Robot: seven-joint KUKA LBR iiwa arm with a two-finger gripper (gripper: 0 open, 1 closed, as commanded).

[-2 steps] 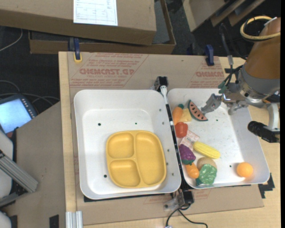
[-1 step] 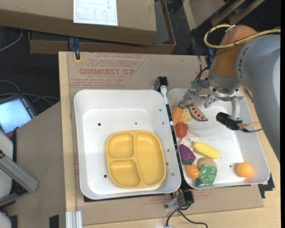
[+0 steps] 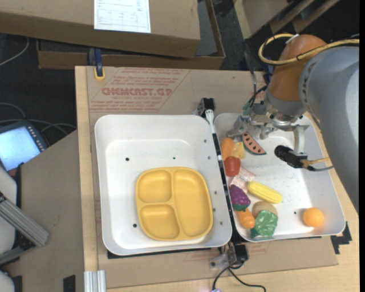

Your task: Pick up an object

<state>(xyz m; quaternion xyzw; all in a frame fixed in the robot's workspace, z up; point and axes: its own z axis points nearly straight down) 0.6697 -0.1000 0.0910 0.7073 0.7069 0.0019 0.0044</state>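
1. Pincer [image 3: 259,122] hangs over the right bin's [image 3: 325,188] far end; its grip I cannot tell.
2. Toy food lies piled along that bin's left wall, partly overlapping: watermelon [image 3: 254,142], corn [image 3: 265,193].

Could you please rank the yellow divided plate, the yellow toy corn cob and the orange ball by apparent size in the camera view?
1. Yellow divided plate, by far the largest.
2. Yellow toy corn cob.
3. Orange ball, smallest.

**Readable text on the bench**

The brown board [image 3: 137,85] under the bins carries red print that reads about "CHEMCAST GP". The smaller red lines around it are too blurred. The white sheet [image 3: 122,14] on the cardboard box [image 3: 171,25] is illegible.
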